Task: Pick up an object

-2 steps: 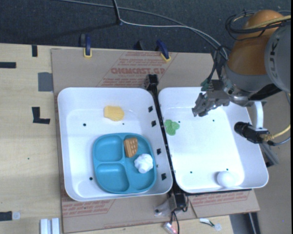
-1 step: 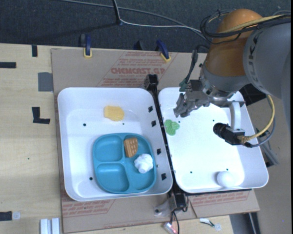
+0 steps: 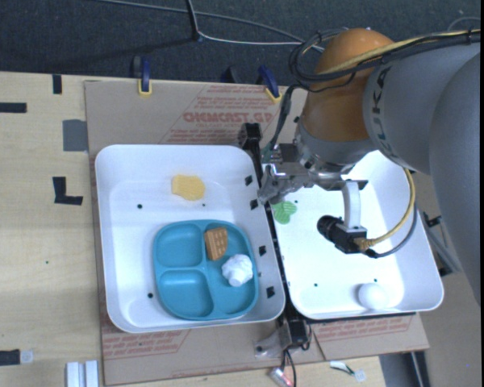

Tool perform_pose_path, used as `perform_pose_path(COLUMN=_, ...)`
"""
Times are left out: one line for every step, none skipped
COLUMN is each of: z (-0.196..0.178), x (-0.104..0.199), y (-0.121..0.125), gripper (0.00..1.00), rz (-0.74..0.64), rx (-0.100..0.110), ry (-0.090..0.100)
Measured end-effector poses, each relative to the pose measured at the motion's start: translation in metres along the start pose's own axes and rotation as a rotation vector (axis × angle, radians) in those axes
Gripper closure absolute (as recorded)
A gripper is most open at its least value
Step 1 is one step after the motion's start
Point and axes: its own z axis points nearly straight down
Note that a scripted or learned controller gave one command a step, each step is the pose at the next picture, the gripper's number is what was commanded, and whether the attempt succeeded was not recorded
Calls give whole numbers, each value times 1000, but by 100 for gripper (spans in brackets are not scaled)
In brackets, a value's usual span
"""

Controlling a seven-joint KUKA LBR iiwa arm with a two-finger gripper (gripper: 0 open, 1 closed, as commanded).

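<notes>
The pincer [image 3: 281,185] hangs just above the small green object [image 3: 285,211] at the right bin's [image 3: 403,301] left wall; its opening cannot be told.

A small green soft-looking object [image 3: 285,212] lies on the right white bin's floor near its left wall, partly hidden under the arm's wrist.
</notes>
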Motion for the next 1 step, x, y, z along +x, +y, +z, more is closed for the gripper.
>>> perform_pose_path(z=-4, x=50, y=1, gripper=100, rz=-1, rx=-1, ry=0)
